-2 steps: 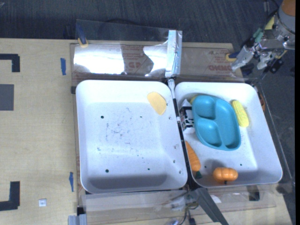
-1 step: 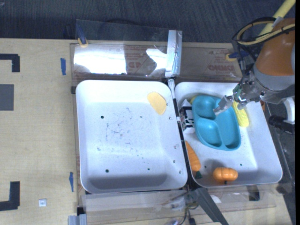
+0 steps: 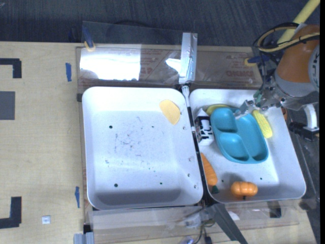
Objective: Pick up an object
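The grey arm with its orange band (image 3: 297,65) comes in from the upper right. Its gripper (image 3: 254,105) hangs low over the back of the right bin (image 3: 289,179), just above the far edge of a blue divided tray (image 3: 238,134) and beside a yellow corn cob (image 3: 263,124). A yellow banana-like piece (image 3: 217,107) lies behind the tray. A black-and-white item (image 3: 204,129) rests against the bin's left wall. An orange carrot (image 3: 208,171) and a small orange fruit (image 3: 244,188) lie at the front. In the left bin (image 3: 132,151) a yellow oval piece (image 3: 170,111) sits at the back right.
A clear plastic sheet and a metal strip (image 3: 188,57) stand behind the bins. Yellow and black cables (image 3: 277,37) loop beside the arm. Wooden bench (image 3: 35,146) lies to the left.
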Available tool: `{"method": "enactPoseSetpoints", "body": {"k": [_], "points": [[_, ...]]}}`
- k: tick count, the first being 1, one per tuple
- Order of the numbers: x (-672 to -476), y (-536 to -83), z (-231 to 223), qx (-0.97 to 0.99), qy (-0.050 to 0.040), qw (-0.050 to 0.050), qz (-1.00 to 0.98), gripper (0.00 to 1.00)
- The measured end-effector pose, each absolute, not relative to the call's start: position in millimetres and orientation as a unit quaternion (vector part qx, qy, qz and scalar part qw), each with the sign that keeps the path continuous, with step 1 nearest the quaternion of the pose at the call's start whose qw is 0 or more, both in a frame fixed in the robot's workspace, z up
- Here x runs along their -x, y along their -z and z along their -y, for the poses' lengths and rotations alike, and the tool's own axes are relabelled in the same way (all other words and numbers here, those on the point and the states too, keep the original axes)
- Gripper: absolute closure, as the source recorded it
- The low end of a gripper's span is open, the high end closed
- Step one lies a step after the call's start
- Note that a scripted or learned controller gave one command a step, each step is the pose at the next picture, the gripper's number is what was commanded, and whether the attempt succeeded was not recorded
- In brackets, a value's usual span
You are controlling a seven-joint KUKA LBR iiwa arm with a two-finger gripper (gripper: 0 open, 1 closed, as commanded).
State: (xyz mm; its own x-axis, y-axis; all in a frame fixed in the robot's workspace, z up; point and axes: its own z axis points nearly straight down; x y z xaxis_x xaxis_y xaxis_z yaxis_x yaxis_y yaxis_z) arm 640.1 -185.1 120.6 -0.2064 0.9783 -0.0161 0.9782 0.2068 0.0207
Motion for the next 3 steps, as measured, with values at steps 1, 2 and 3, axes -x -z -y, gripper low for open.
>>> {"method": "enactPoseSetpoints", "body": {"k": [1, 2, 3], "points": [[-619.0, -93, 213, -0.563, -0.005, 0.006, -0.826, 0.0], [-618.8, -106, 221, -0.566, -0.0015, 0.012, -0.824, 1.0], [-608.8, -248, 166, -0.576, -0.0014, 0.005, -0.818, 1.0]]}}
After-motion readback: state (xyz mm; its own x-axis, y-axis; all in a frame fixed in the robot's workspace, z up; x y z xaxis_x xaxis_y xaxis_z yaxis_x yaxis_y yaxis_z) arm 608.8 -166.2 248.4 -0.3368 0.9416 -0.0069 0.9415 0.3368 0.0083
